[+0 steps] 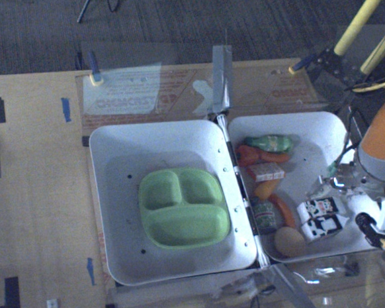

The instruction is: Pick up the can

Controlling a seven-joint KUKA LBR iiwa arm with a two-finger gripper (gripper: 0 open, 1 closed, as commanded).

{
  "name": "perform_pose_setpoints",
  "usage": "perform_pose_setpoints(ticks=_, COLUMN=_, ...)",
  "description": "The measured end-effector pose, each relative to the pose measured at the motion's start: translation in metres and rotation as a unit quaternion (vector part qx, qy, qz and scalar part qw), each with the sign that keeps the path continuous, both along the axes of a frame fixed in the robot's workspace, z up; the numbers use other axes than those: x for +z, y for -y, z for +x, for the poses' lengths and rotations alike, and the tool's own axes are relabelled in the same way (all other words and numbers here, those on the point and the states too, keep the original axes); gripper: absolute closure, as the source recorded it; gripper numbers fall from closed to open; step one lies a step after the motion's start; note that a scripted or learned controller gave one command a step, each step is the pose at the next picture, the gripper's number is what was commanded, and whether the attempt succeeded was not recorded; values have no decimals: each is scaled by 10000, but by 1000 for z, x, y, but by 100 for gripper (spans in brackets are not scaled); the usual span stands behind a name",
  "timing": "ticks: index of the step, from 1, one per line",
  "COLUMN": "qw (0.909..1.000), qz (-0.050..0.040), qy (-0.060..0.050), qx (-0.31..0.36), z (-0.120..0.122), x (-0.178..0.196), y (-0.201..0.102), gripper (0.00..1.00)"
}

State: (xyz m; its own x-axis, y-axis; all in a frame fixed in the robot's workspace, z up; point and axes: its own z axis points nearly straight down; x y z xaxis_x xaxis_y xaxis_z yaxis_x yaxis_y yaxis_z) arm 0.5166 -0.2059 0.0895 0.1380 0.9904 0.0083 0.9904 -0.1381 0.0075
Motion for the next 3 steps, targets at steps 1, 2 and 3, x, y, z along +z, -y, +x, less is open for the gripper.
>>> perform_pose_setpoints(ticks=1, qw=10000, qz=-28, qy=6, qx=-8, z=0, x=9, y=2, gripper=100)
perform_pose_setpoints(ticks=2, qw=9999, qz=-30, qy=-47, qx=156, z=-13, x=12, y=5, gripper=100)
perform_pose_setpoints(ticks=3, qw=9663, qz=-59, qy=-15, qx=2574, z=-36, x=106, y=3, gripper=100)
